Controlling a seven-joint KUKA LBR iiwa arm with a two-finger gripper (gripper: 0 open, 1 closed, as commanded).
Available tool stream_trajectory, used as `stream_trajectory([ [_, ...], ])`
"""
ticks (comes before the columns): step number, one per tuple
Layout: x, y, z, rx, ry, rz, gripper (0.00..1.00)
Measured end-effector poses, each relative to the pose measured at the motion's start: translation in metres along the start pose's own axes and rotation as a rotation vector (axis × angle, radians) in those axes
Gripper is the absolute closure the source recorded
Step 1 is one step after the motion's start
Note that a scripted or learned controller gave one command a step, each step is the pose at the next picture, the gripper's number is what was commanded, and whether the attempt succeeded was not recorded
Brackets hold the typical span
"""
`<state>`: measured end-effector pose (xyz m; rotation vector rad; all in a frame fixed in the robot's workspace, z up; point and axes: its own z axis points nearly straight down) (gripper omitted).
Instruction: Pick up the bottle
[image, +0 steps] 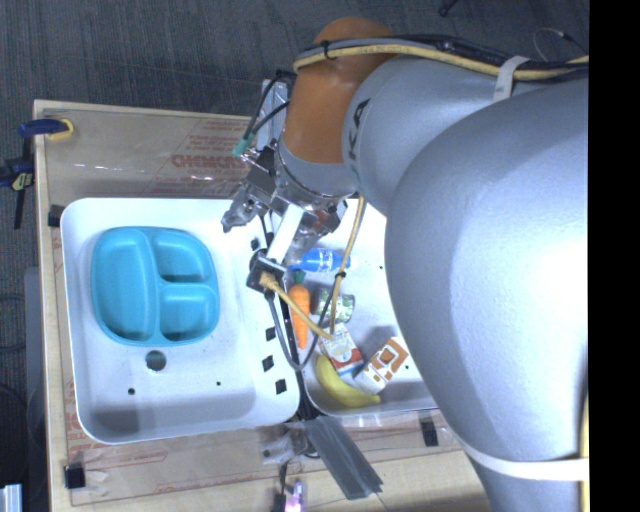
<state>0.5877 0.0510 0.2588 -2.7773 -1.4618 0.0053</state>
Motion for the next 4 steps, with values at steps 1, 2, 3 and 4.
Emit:
stream_trajectory([
  [1, -0.012, 0.004, 0.069, 0.002, -0.002, 0.040, 0.00],
  [2, -0.120, 0.062, 0.029, -0.003, 0.000, -0.164, 0.00],
  [3, -0.151, 0.100, 0.168, 0.000, 0.000, -0.211, 0.00],
  [4, -0.151, 0.099, 0.158, 0.001, -0.001, -0.214, 1.00],
])
